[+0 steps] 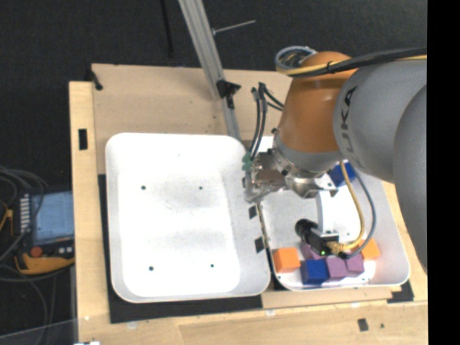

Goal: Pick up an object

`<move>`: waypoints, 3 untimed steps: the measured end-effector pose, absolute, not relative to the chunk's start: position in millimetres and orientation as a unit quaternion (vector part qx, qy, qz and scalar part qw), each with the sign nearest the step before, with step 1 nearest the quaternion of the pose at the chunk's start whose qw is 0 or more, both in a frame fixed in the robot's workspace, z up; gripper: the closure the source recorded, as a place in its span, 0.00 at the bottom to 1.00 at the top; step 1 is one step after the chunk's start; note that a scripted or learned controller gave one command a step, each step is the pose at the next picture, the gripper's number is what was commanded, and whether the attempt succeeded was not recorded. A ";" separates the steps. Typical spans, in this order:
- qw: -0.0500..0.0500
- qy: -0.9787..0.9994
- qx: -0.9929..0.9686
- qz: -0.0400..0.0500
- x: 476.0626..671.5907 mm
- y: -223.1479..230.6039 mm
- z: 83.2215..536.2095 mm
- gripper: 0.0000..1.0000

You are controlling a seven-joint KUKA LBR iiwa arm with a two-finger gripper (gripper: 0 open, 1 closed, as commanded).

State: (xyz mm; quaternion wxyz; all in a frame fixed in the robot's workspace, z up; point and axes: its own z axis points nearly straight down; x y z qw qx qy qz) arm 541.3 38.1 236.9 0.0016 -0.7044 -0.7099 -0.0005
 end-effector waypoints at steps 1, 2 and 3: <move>0.000 -0.710 -0.704 -0.002 534.0 92.7 246.5 1.00; 0.000 -0.708 -0.706 0.001 528.1 95.8 226.3 1.00; 0.000 -0.708 -0.707 0.000 528.3 96.6 227.1 0.00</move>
